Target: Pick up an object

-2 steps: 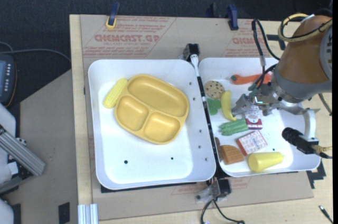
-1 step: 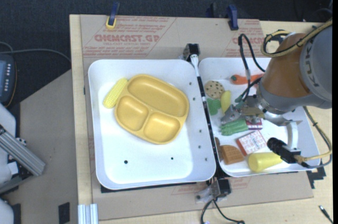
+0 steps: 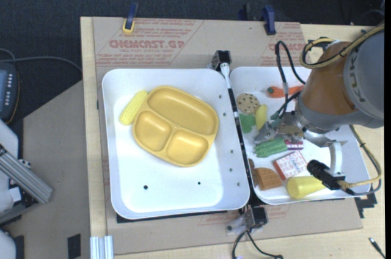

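Glossy yellow three-compartment plastic tray [image 3: 175, 125] beside ridged corn cob [image 3: 133, 107]

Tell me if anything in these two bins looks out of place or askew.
One thing, mildly: the yellow divided plate sits turned at an angle to the walls of the left bin, with the toy corn cob lying against its upper left rim rather than in a compartment. The right bin is a jumbled pile of toy food; nothing looks spilled or broken.

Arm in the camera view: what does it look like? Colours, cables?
The arm is a thick rounded grey body with a broad orange band above the wrist. Black and yellow cables loop beside the band. The gripper end is small, dark metal.
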Motion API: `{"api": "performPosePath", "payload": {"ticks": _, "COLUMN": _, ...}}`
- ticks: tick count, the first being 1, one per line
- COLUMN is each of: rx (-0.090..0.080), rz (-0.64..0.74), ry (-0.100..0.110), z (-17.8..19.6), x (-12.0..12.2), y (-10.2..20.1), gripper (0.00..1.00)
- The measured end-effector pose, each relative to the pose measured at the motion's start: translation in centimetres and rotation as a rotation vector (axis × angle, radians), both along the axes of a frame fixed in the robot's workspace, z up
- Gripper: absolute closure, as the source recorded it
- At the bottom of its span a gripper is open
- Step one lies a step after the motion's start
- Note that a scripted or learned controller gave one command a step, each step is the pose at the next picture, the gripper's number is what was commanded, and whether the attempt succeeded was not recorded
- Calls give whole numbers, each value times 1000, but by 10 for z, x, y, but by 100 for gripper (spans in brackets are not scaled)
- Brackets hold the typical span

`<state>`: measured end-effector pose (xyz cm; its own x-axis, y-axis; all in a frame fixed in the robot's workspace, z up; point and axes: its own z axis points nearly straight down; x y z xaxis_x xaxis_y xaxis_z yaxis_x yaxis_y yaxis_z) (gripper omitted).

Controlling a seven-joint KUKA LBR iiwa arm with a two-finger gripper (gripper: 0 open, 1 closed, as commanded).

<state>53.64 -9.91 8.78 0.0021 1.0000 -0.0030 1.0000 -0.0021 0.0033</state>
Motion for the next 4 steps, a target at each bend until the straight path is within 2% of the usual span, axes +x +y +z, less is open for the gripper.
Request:
{"api": "performPosePath", "payload": {"ticks": 1, "rx": -6, "rz": -3, "ry": -11, "z": 13, "x": 2, "y": -2, "gripper": 100}}
{"api": "performPosePath", "payload": {"ticks": 2, "rx": 2, "rz": 4, "ry": -2, "z": 68, "x": 0, "y": 7, "gripper": 100}}
{"api": "performPosePath", "payload": {"ticks": 3, "rx": 2, "rz": 3, "ry": -2, "z": 113, "x": -5, "y": 6, "gripper": 100}}
{"api": "performPosePath", "payload": {"ticks": 4, "rx": 2, "rz": 4, "ry": -2, "z": 139, "x": -4, "y": 6, "gripper": 100}}
